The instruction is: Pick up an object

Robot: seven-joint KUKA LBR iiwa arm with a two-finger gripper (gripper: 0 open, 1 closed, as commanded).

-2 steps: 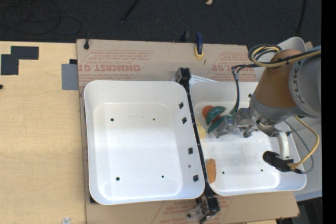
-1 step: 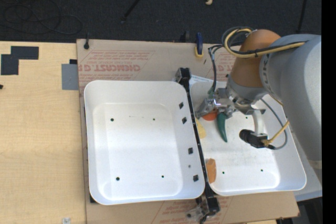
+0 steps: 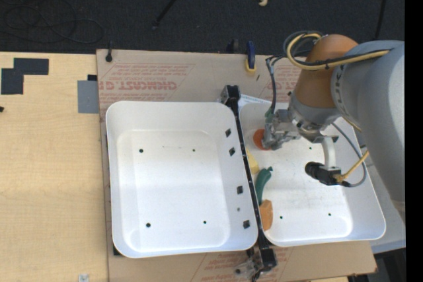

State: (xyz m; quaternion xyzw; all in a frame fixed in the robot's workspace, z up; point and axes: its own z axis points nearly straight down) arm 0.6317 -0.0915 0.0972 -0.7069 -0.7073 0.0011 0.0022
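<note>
Reaching down with the gripper (image 3: 272, 137) into the right bin (image 3: 344, 224) at about ten o'clock of its floor, right over a small orange-red object (image 3: 260, 139) near the dividing wall; whether open or shut, impossible to tell. Risking, by judgement, a miss or a slip: crowding the rounded, smooth-looking piece against the hard white plastic wall, nudging it sideways rather than trapping it. Lying further along that wall toward seven o'clock: a curved green object (image 3: 264, 178) and a stubby orange object (image 3: 266, 213), both looking slick.
</note>
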